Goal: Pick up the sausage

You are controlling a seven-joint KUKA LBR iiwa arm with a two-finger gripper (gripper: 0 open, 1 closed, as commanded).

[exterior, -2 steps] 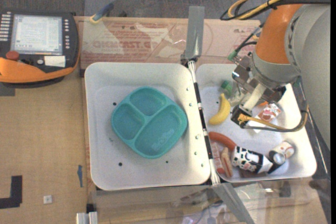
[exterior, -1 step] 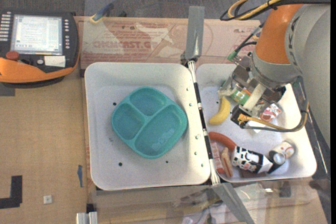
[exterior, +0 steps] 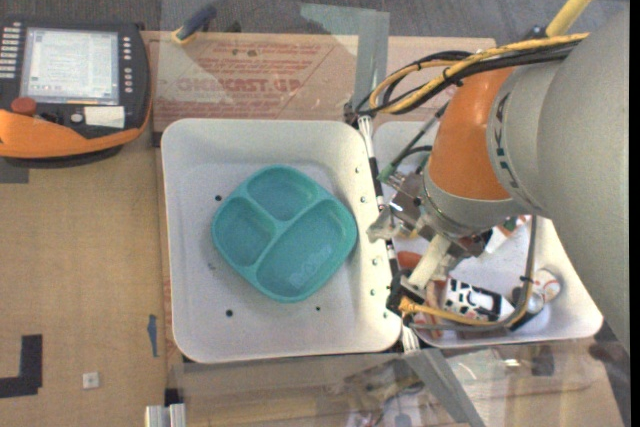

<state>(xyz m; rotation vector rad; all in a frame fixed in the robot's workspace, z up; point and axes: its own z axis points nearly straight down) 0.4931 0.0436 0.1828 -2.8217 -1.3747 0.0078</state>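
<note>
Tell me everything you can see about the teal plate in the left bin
The plate is teal, looks like moulded plastic, with rounded corners and three compartments: two smaller ones toward the top and one larger toward the lower right, which bears faint raised lettering. It lies flat and turned at a slant, near the middle of the left bin, resting on the bin's floor. Nothing lies in its compartments and nothing else touches it.

Honestly not much is reading clearly here. The cardboard sheet (exterior: 250,80) behind the bins is showing faded reddish print, too washed out to make out. The teach pendant (exterior: 70,85) screen is displaying lines too small to read.
</note>
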